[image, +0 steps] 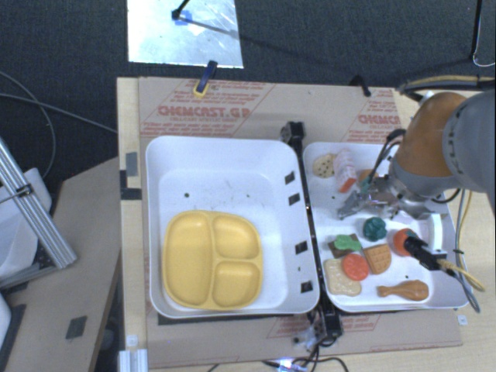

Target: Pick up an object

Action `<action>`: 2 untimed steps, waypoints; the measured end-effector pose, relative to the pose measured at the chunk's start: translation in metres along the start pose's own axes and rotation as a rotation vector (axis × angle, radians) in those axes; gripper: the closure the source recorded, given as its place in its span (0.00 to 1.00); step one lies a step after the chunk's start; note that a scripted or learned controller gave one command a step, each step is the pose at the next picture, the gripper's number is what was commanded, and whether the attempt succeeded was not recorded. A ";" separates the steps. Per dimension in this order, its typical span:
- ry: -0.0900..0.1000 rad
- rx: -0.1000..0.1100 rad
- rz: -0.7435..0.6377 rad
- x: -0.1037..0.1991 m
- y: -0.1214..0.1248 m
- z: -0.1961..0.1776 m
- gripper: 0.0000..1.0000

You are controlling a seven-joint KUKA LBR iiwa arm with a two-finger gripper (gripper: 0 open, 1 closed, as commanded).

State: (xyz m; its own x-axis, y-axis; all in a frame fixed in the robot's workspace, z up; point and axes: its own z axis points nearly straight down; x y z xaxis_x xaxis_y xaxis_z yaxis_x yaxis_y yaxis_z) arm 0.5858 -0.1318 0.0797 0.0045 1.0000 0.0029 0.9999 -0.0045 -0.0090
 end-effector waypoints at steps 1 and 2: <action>-0.003 -0.007 -0.001 -0.019 -0.056 -0.004 0.00; -0.001 -0.017 -0.013 0.044 -0.099 -0.107 0.00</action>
State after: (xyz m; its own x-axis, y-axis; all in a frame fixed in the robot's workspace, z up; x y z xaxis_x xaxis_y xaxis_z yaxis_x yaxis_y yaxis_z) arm 0.4877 -0.0877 0.1876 -0.0083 1.0000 0.0019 0.9999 0.0083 0.0083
